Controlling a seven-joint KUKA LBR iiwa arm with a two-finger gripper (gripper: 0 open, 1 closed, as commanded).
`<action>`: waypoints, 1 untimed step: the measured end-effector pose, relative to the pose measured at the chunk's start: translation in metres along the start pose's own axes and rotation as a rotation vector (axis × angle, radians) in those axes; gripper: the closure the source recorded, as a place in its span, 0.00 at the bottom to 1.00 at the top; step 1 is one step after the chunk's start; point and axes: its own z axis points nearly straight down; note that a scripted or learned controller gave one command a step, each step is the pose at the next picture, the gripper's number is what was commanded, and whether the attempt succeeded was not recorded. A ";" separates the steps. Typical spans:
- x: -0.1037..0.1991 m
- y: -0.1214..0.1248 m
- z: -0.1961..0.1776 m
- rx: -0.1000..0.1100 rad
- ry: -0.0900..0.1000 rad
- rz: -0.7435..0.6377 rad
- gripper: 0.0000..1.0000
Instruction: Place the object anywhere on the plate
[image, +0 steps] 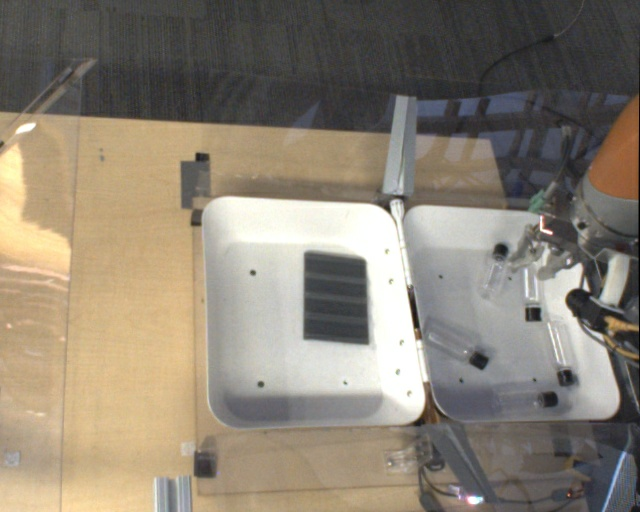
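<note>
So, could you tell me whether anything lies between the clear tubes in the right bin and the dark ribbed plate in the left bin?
Only the two bins' adjoining raised rims lie between the clear black-capped tubes and the dark ribbed rectangular plate; the white floor around the plate looks bare.

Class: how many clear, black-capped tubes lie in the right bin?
5 tubes: one at the back, one right of it, one mid-left, one by the right wall, one along the front. The arm may hide others.
</note>
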 end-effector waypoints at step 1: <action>0.086 0.029 -0.026 -0.001 0.002 0.116 1.00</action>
